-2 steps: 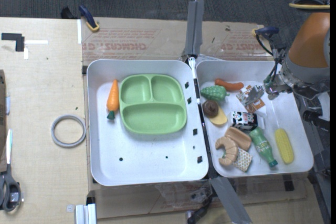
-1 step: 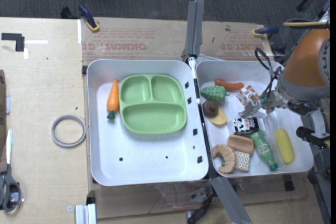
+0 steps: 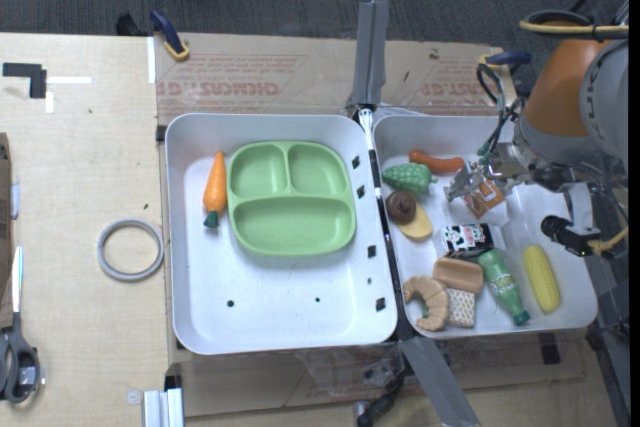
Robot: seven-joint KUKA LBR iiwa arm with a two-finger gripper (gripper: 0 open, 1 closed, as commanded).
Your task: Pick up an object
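1. The grey arm (image 3: 600,105) with its orange band reaches in from the right, its hand (image 3: 478,183) low over the upper middle of the right bin (image 3: 560,323); whether the hand is wide or narrow cannot be made out.
2. A small orange-brown object (image 3: 487,200) lies right at the hand; whether the hand grips it cannot be told.
3. Toy food crowds the right bin: an orange-red pepper (image 3: 437,160) near the top, a green vegetable (image 3: 407,177) just below it, and a brown round piece (image 3: 401,206) touching a yellow slice (image 3: 417,223).
4. Lower down lie a black-and-white carton (image 3: 467,238), a green bottle (image 3: 503,286), a corn cob (image 3: 542,277), a hot dog (image 3: 458,272), a croissant (image 3: 428,300) and a cracker (image 3: 461,308).
5. The left bin (image 3: 280,315) holds a green divided plate (image 3: 292,197) with a toy carrot (image 3: 214,187) just beside its left edge.
6. On the desk (image 3: 70,175) to the left rest a grey tape ring (image 3: 130,249) and scissors (image 3: 18,355).
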